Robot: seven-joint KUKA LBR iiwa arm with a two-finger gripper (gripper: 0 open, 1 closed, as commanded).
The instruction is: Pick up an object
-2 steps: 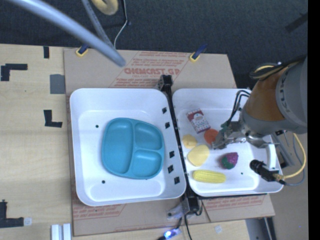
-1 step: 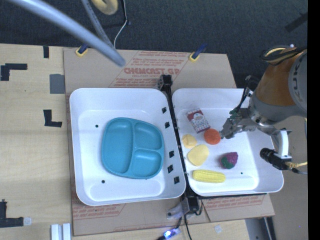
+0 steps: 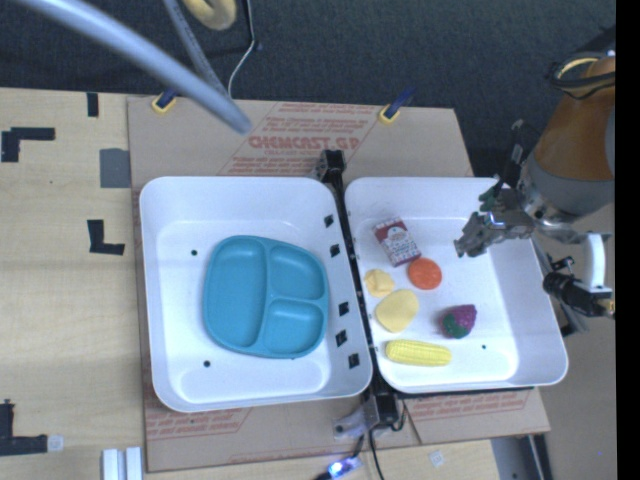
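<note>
Hand (image 3: 478,236) hangs over the right bin (image 3: 520,368), nothing visibly between its fingers; how far open, I cannot tell. Red packet (image 3: 396,241) lies nearby.

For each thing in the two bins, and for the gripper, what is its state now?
Gripper: above right bin, holding nothing.
Blue tray: flat in left bin, compartments up.
Red packet: lying flat.
Orange ball: resting free.
Corn cob: lying on its side.
Purple fruit: resting free.
</note>
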